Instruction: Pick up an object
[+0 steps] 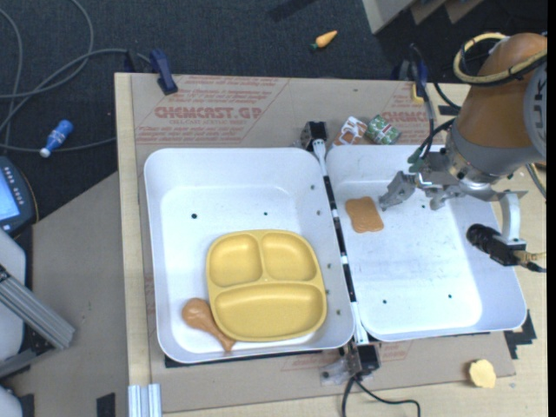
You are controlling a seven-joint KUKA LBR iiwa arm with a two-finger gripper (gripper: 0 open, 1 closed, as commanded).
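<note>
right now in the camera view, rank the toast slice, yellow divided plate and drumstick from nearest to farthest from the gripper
From the gripper:
1. Toast slice, right bin, near its left wall.
2. Yellow divided plate, left bin.
3. Drumstick, left bin, by the plate's lower left corner.

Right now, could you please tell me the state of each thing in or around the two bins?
yellow divided plate: upright in the left bin, compartments bare.
toy drumstick: lying flat against the plate's lower left edge.
toast slice: flat in the right bin, near the divider.
gripper: hovering over the right bin beside the toast, holding nothing.
yellow piece: outside the bins, on the bench.
</note>
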